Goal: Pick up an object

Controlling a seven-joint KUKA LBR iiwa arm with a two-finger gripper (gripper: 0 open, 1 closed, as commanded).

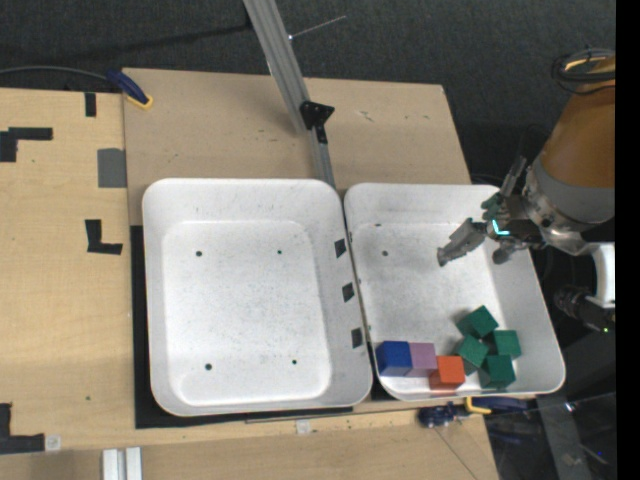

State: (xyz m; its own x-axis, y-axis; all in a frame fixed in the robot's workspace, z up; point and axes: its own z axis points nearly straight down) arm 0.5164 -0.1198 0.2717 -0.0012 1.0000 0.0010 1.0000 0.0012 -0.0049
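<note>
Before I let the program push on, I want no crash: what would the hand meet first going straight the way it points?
The hand points down-left, so probably the right bin floor; blocks sit aside. Depth is unclear.

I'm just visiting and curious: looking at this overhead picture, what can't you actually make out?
- Gripper: small and dark over the right bin; whether its fingers are open or shut cannot be told, nor its height above the bin floor.
- Arm: cut off by the picture's right edge.
- Green blocks: crowded in the bin's corner, so their exact count is unclear.
- Purple block: wedged between the blue block and orange block; partly hidden.
</note>
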